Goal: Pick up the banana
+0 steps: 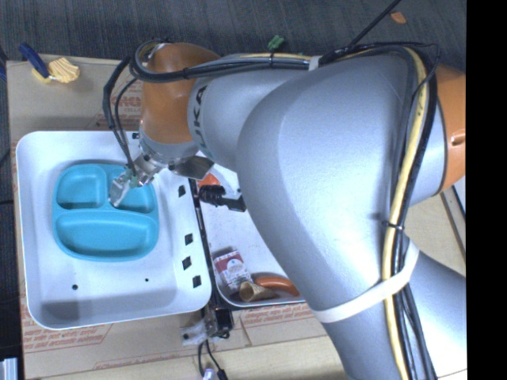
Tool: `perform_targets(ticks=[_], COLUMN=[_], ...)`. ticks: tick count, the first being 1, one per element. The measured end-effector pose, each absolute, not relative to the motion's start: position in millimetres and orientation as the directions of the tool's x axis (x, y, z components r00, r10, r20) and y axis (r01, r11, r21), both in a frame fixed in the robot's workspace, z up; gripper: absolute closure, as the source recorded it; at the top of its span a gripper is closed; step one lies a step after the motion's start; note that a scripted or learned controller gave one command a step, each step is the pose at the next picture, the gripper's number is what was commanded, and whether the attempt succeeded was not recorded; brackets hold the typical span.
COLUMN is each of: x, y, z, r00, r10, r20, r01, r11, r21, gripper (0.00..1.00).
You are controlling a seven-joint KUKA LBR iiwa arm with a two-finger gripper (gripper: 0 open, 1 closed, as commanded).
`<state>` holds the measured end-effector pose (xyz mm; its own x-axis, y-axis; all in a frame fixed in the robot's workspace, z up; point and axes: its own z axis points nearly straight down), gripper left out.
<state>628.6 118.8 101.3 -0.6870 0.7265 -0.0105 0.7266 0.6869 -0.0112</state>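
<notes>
My gripper [123, 188] hangs at the end of the orange wrist band [170, 93], over the left white bin [47, 291]. It is above the upper right compartment of a blue divided tray [103, 232] that lies in that bin. I see nothing yellow held at the gripper. The grey arm [333, 172] hides most of the right bin [230, 299].
In the visible strip of the right bin lie a red and white packet [230, 266], a brownish item [247, 291], a long orange object [276, 282] and a small orange and black piece [212, 190]. A yellowish thing with a blue handle [59, 70] rests on the bench at top left.
</notes>
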Motion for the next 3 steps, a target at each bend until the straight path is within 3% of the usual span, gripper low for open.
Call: perform_targets(ticks=[3], x=[628.5], y=[118.9], z=[101.3], r00=[-0.687], r10=[0.727], r20=[-0.01], r01=[0.727], r11=[0.687], r21=[-0.011], gripper=[0.0])
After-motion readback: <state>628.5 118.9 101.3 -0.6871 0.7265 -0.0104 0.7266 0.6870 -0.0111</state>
